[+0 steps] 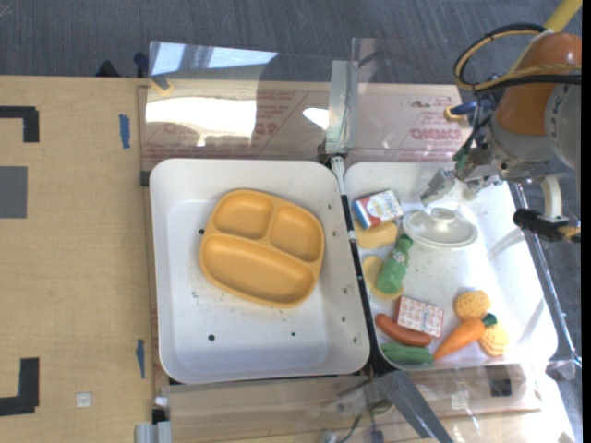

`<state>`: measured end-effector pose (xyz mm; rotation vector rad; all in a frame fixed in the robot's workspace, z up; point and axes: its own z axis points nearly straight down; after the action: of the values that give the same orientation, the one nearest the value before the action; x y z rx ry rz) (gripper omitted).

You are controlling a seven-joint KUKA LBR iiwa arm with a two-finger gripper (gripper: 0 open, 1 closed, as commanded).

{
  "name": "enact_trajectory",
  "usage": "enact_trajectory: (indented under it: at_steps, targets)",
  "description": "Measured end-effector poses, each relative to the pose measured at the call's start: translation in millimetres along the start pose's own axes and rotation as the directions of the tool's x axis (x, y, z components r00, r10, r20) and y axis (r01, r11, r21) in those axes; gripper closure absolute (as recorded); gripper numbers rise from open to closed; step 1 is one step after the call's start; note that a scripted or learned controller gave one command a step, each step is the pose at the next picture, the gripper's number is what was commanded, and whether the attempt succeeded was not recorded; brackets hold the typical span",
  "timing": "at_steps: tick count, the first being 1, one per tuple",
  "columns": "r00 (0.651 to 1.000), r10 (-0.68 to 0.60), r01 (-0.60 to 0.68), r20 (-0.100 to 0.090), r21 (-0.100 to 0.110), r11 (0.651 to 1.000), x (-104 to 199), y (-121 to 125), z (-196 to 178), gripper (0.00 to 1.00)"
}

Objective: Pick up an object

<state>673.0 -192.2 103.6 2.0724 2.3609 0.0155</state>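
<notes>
we see the gripper [454, 180] low over the far edge of the right bin [528, 275], just above a white lid [443, 227], though we cannot tell how its jaws stand. the bin's toys lie untouched: a green bottle [394, 266], carrot [463, 335] and small carton [378, 208]. the left bin [175, 275] holds a yellow divided tray [262, 245].

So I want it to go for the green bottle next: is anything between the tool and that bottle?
Yes. The tool sits at the right bin's far end, and the white lid lies between it and the green bottle, close to the bottle's cap end. A straight path would cross the lid.
</notes>
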Motion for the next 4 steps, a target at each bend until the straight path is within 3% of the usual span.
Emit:
enact_trajectory:
  at_steps: [1,2,3,4]
  targets:
    - [1.0,0.0,0.0,0.0,0.0,1.0,0,0,0,0.0]
    - [0.996,-0.094,0.094,0.002,-0.013,0.996,-15,-53,8,0.0]
    - [0.998,-0.067,0.067,0.006,0.001,0.998,54,-10,4,0.0]
    - [0.915,-0.404,0.404,0.007,0.005,0.915,50,-56,16,0.0]
